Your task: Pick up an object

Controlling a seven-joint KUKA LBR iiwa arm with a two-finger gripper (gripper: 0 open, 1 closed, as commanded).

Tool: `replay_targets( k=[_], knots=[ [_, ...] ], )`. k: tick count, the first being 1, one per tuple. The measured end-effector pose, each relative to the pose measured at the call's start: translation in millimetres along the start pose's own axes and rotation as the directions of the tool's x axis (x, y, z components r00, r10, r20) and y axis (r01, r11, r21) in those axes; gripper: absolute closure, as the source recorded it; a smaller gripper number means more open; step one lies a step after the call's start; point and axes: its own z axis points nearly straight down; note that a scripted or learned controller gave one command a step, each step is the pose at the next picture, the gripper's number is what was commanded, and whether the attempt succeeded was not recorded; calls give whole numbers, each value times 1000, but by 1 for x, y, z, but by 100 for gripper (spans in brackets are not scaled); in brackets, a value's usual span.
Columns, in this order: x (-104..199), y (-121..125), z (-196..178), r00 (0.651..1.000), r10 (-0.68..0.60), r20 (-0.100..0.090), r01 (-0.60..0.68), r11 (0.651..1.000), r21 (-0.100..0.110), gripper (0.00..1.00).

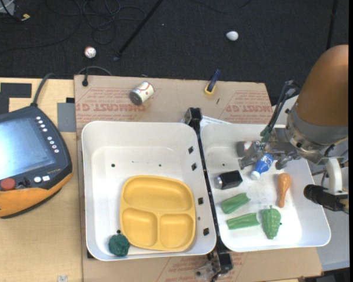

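Camera view: the gripper [254, 153] hangs beside the blue bottle [262, 165]; finger state I cannot tell; centre over it, clear of the black box [229, 180], before closing.

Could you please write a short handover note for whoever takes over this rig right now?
Gripper: low over the right bin, at its upper part, by the blue-and-white bottle; whether it grips the bottle cannot be told.
Right bin also holds a black block, an orange drumstick, two green pieces and a green cone.
Left bin: yellow tray, dark green lump.
Done: arm is at the bottle.
Left: confirm a grasp and lift.
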Motion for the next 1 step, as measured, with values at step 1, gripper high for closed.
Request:
replay_targets(
  k=[1],
  knots=[
    [-1,0,-10,1000,1,-1,-1,1000,1,100]
  ],
)
